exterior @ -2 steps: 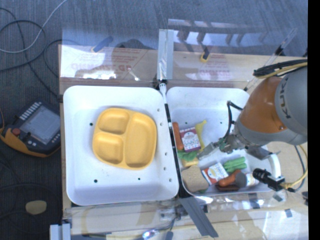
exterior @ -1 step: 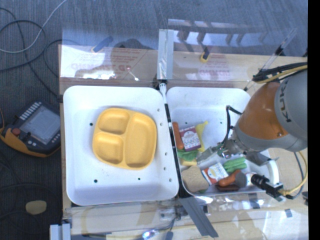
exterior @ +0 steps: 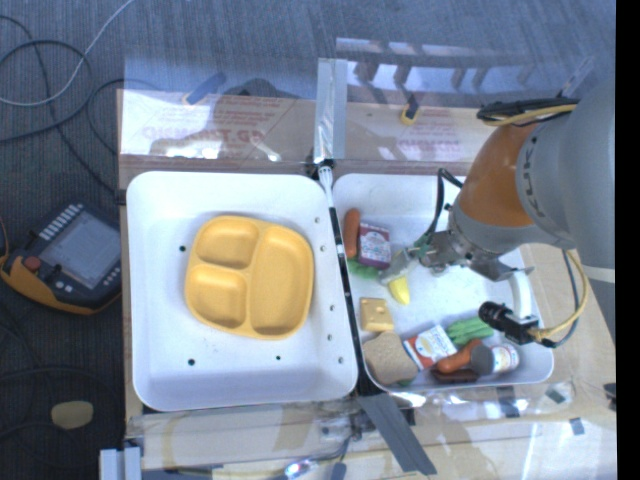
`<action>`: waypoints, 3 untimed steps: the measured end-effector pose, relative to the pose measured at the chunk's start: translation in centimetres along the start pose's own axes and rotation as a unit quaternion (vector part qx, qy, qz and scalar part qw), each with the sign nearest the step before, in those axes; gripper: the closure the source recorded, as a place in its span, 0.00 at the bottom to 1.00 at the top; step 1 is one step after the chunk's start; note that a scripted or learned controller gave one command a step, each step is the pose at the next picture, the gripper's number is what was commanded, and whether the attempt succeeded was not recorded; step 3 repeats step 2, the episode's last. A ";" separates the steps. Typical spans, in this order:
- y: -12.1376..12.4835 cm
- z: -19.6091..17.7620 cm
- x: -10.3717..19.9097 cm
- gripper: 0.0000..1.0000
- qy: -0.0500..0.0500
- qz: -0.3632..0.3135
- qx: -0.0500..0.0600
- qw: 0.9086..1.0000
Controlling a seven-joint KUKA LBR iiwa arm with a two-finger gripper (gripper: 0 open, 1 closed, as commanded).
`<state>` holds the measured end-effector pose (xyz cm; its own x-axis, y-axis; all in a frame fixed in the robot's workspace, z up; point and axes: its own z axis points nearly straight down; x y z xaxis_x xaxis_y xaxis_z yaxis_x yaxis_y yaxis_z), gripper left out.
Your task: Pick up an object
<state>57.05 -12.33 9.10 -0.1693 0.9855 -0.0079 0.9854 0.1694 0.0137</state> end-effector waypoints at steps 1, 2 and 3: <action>0.1 -1.0 0.1 1.00 0.000 -0.001 0.000 1.000; 5.3 -10.8 3.9 1.00 0.001 0.100 0.008 0.995; 5.3 -10.8 3.9 1.00 0.001 0.100 0.008 0.995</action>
